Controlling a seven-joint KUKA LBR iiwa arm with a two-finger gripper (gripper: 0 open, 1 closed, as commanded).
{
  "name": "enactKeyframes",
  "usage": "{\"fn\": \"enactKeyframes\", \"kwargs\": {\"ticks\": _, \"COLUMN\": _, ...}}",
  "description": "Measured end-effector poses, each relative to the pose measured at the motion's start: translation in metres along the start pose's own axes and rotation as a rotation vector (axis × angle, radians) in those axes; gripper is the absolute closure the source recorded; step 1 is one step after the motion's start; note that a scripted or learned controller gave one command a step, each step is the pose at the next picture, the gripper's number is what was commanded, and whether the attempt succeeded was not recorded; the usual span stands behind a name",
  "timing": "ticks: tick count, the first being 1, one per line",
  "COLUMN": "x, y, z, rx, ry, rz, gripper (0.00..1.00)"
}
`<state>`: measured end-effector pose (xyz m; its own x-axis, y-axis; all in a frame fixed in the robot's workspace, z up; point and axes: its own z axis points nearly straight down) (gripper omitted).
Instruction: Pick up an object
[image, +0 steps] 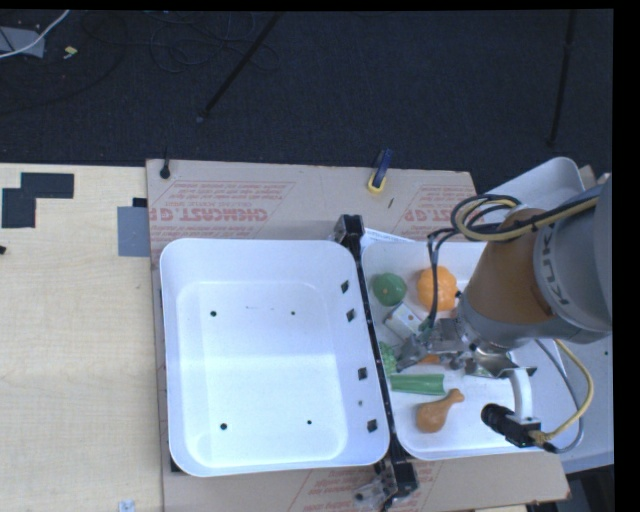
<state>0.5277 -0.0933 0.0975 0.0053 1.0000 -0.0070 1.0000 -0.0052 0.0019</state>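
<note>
The gripper (420, 350) is lowered into the right bin (470, 448) among the objects, and whether it is spread or closed cannot be told, since it is blurred against the clutter. An orange ball (436, 287) is partly covered by the arm (520, 285). A green ball (389, 289), a green cylinder (416, 383) and a tan drumstick (438, 410) are seen nearby. The left bin (175, 300) is fully visible.
</note>
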Motion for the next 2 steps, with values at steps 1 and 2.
{"fn": "enactKeyframes", "kwargs": {"ticks": 1, "x": -0.066, "y": -0.031, "z": 0.010, "rx": 0.006, "ry": 0.009, "rz": 0.000, "gripper": 0.00}}
{"fn": "enactKeyframes", "kwargs": {"ticks": 2, "x": -0.064, "y": -0.029, "z": 0.000, "rx": 0.006, "ry": 0.011, "rz": 0.003, "gripper": 1.00}}
